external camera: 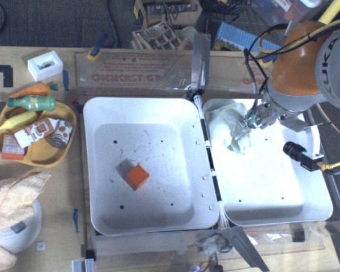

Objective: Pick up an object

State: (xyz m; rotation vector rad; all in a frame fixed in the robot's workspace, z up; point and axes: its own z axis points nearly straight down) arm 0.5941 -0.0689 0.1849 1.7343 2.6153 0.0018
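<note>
At the bottom of the camera view, nearest the lens, the front rims of the two white bins meet: the left bin (96, 152) and the right bin (311, 208). In the left bin, at about seven o'clock from its centre, lies an orange block (138, 177), touching a small grey piece (124, 167) at its ten o'clock side. Farther back, in the right bin, a pale, crumpled whitish object (226, 123) sits toward that bin's ten o'clock corner. The gripper (241, 134) hangs over this pale object, low and seemingly at its edge; whether it is spread or pressed together cannot be told, since bright bin and pale object wash out the tip. Nothing is plainly pinched. Judged from this, the step in hand is the descent or the attempt to grasp the pale object, with lifting not yet done. The next move likely calls for a firm closure on a fold, then a straight rise. Farthest, at nine o'clock, a yellow bowl (56, 154) of toy food rests on the bench (158, 67).
</note>
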